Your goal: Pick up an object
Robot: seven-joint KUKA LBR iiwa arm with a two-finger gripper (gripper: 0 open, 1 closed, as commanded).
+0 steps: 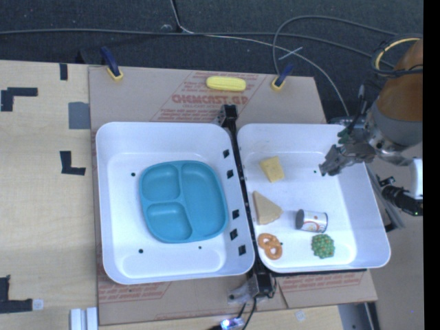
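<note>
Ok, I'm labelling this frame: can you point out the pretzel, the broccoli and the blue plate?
pretzel (269, 245): camera view, on its looped middle.
broccoli (322, 246): camera view, on the green floret top.
blue plate (183, 201): camera view, on the ridge where its three compartments meet.

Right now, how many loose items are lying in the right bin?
5. A yellow cheese block toward the back, a pale wedge by the divider, a small can on its side, a pretzel and a green broccoli piece at the front. None looks hidden.

Open floor in the right bin (357, 205) between cheese cube (272, 169) and its right wall.
</note>
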